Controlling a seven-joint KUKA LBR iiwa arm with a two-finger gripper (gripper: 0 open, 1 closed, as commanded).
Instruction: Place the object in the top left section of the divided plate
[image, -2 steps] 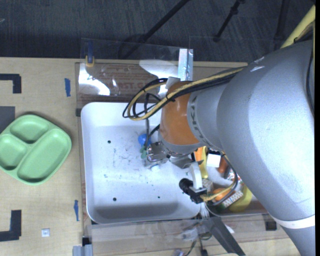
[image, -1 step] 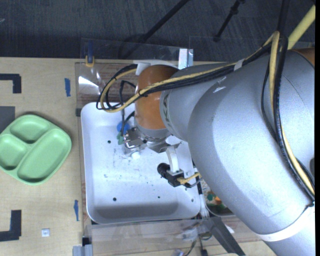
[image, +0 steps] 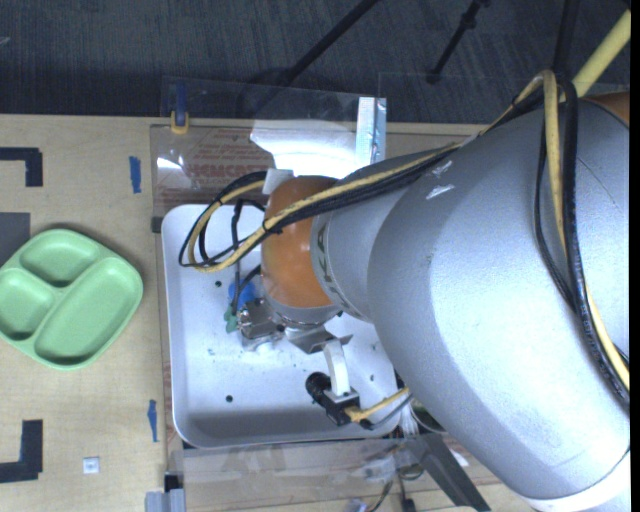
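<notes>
Green and moulded into three sections, the divided plate (image: 68, 297) rests on the wooden table (image: 90, 410) at about nine o'clock in the camera view, well apart from the arm. A shallow white bin (image: 195, 395) sits near the centre, and the grey arm (image: 470, 300) with its orange band (image: 290, 260) reaches over it from three o'clock, covering much of the bin. The jaws (image: 250, 325) point down just above the bin floor, close to a small blue and green object (image: 236, 305) lying at the bin's middle, towards ten o'clock from the wrist. Whether the jaws are apart or together cannot be told, as the wrist hides them. Black and yellow cables (image: 215, 240) loop over the bin at eleven o'clock.
</notes>
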